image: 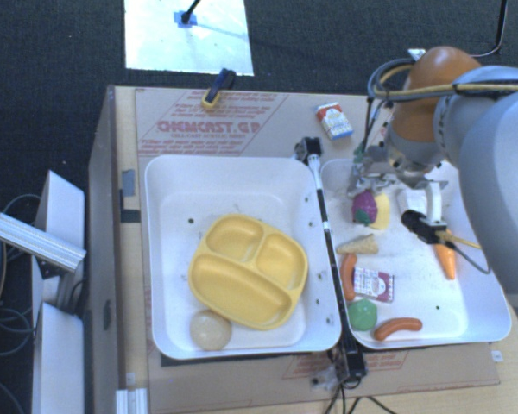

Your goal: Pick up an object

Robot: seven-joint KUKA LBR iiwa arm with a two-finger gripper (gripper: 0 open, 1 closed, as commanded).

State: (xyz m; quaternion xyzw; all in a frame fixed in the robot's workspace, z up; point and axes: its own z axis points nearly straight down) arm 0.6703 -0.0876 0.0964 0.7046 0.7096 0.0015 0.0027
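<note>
The gripper (369, 182) is seen low over the back of the right bin (488, 317), finger state cannot be told, with a purple-and-yellow toy (369, 208) lying just beneath and in front of it, a carrot (447, 260) near, a sausage (398, 327) well apart.

The grey arm (492, 136) is cut off by the right edge, and part of the right bin (479, 317) is covered by it. The gripper (373, 184) is too blurred for its fingers to be made out. The print on the small carton (334, 121) cannot be read.
</note>
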